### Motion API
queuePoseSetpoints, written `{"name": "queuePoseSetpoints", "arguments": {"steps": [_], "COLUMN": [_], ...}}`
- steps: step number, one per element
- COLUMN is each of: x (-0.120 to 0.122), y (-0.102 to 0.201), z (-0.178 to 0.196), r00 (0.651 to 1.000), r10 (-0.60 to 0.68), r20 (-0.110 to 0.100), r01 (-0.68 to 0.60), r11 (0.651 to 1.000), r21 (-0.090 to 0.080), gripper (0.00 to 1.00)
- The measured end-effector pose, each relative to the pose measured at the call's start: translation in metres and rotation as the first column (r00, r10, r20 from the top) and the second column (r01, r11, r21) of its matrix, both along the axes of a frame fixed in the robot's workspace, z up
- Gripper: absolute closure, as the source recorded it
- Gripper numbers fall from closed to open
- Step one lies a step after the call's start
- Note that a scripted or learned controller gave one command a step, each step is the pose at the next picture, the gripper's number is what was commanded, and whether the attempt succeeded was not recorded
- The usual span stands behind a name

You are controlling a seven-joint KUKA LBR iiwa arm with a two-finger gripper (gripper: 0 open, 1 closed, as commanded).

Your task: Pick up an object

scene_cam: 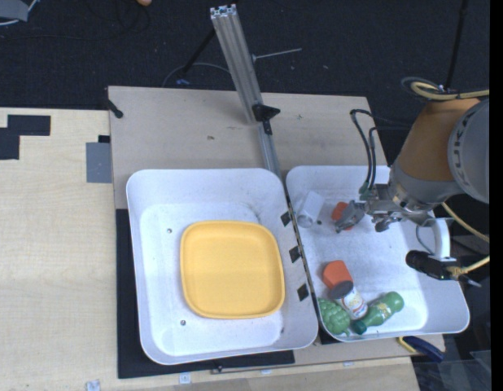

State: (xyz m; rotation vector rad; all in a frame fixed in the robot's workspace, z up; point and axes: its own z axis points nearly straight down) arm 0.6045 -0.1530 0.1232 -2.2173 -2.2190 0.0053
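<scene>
Red object (341,212) sits right at the gripper (347,221), low in the right bin (447,300); you can't tell whether it's gripped, or how the fingers stand. Nothing is lifted yet. Farther out from them lie an orange block (336,271), a bottle (354,301) and green pieces (382,309).
</scene>
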Motion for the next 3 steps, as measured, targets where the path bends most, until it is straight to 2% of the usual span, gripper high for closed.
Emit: {"name": "queuePoseSetpoints", "arguments": {"steps": [1, 2, 3], "x": [0.001, 0.001, 0.002], "y": [-0.001, -0.01, -0.007], "z": [0.013, 0.061, 0.123], "r00": [1.0, 1.0, 1.0], "r10": [-0.002, -0.001, -0.001], "r20": [0.005, 0.009, 0.01], "r01": [0.002, 0.001, 0.001], "r11": [1.0, 1.0, 1.0], "r21": [-0.001, -0.002, -0.002], "gripper": [1.0, 1.0, 1.0]}}
